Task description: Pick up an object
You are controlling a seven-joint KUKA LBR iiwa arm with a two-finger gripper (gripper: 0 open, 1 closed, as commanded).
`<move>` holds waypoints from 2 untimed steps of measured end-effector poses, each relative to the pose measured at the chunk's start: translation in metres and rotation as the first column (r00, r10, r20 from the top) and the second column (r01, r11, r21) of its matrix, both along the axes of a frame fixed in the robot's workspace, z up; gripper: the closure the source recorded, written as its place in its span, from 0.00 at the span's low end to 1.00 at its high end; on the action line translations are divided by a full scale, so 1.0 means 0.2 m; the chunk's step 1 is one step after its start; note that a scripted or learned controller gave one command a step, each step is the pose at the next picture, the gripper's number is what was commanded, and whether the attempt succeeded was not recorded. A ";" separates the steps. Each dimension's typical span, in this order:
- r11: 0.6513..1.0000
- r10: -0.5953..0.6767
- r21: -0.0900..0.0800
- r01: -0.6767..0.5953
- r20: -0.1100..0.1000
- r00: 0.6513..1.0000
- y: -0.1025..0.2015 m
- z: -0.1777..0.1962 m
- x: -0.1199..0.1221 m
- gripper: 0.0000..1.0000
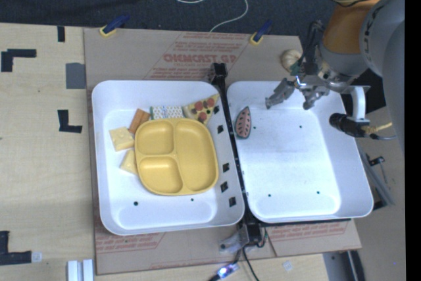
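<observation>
My gripper [294, 97] hangs over the far edge of the right bin [296, 204], its two fingers spread wide with nothing between them. The nearest thing to pick up is a small watermelon slice [243, 122], lying at the left side of that bin, just beside the divider and apart from my fingers. In the left bin [158, 215] a yellow divided plate [176, 156] rests among crackers [122, 139] and a pizza slice [202, 108].
</observation>
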State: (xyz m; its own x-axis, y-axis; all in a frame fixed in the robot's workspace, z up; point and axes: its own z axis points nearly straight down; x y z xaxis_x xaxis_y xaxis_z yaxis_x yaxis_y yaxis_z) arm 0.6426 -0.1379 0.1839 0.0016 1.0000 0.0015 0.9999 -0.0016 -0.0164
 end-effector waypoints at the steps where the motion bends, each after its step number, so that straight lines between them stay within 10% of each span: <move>1: 1.000 0.003 -0.002 -0.003 0.014 1.000 0.00 0.05 0.02 0.00; 2: 1.000 0.003 -0.003 -0.003 0.013 1.000 -0.03 -0.18 -0.01 0.00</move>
State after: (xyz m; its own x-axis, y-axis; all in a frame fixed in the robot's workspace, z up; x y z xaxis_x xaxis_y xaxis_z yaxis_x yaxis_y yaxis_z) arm 0.6397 -0.1429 0.1471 -0.0012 1.0000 -0.0013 1.0000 0.0012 -0.0031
